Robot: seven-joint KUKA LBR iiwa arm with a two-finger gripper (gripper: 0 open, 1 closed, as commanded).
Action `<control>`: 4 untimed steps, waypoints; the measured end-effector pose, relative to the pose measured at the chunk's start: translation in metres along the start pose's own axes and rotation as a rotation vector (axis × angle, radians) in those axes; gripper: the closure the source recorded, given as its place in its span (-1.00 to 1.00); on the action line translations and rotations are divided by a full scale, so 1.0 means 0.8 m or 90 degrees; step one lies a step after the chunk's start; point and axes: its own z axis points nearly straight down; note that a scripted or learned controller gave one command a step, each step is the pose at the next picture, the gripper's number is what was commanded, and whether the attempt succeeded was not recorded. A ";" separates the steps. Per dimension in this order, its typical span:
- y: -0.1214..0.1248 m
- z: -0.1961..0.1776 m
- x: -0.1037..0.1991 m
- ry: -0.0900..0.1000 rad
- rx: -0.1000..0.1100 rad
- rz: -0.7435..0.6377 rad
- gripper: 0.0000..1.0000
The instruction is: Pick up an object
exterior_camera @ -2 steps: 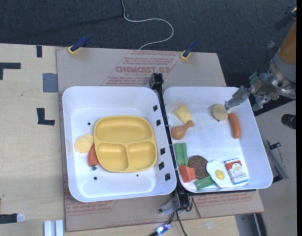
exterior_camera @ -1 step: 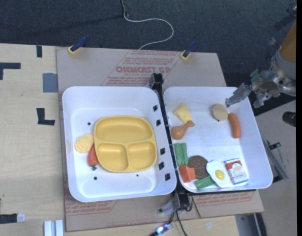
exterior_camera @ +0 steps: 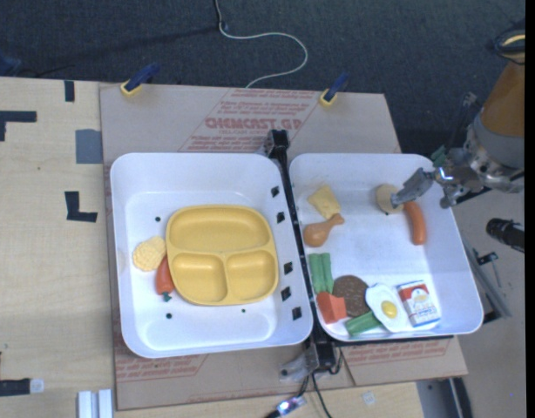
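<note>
Toy food of smooth plastic lies in the right bin [exterior_camera: 463,259]: a long orange sausage [exterior_camera: 416,223], a drumstick [exterior_camera: 322,228], a flat fried egg [exterior_camera: 389,306]. Above the sausage, the gripper [exterior_camera: 429,190] hangs spread wide, gripping nothing.

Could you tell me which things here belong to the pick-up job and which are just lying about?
Job in hand:
pincer above the right bin
sausage
beige round piece
chicken drumstick
fried egg

Lying about:
yellow divided plate in the left bin
waffle disc
blue-and-yellow clamps
white cable
</note>
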 end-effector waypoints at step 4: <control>-0.012 0.156 0.000 0.000 -0.003 -0.001 1.00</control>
